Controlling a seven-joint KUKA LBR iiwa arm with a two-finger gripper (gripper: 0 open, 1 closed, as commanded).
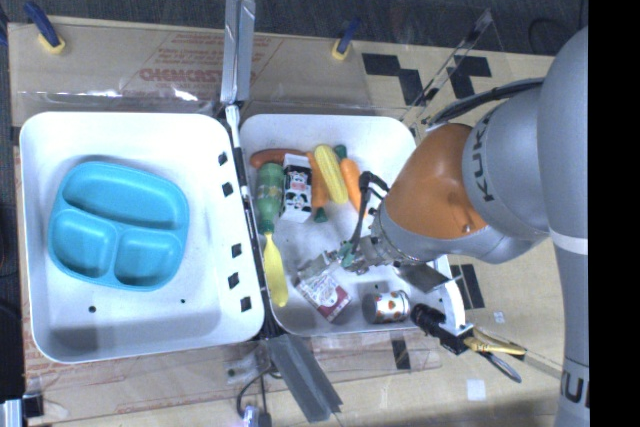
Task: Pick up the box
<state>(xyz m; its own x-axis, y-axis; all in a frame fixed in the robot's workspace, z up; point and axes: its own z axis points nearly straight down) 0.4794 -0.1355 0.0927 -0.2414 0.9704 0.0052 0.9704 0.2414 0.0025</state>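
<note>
over the right bin (400, 130), the gripper (352, 253) sits low near the box (296, 187); whether it is apart or together cannot be told.

Legible markings, two items:
1. Arm (520, 175): white letters "KU" on the grey housing beside the orange band; the rest of the word runs out of sight.
2. Plastic sheet (180, 65) behind the bins: red print, roughly "CHEMCAST"; the smaller lines above are too blurred to read.
</note>
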